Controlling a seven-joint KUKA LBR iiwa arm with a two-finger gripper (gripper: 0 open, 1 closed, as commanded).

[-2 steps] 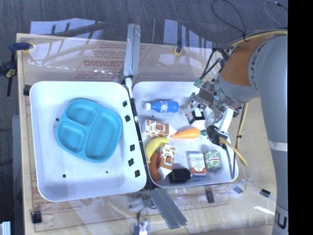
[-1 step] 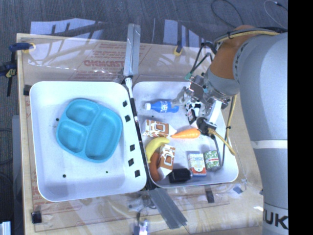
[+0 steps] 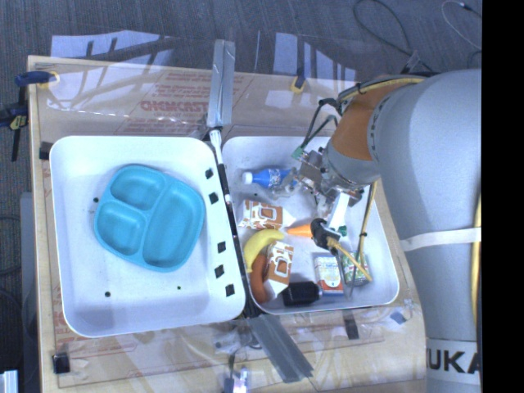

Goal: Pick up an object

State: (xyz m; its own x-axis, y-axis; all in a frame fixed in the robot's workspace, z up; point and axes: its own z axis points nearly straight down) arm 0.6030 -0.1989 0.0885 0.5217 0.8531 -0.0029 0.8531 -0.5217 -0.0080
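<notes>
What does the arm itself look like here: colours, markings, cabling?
The arm is a thick, rounded grey body with an orange band above the wrist. Pale seam rings cross its lower segment, and dark "KUKA" lettering sits near the base. Thin black cables loop past the orange band toward the small, metallic claw.

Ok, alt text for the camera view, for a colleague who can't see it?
The grey arm reaches from the right into the right bin, cluttered with a banana, a small bottle, cartons and packets. The left bin holds a blue divided tray.
</notes>
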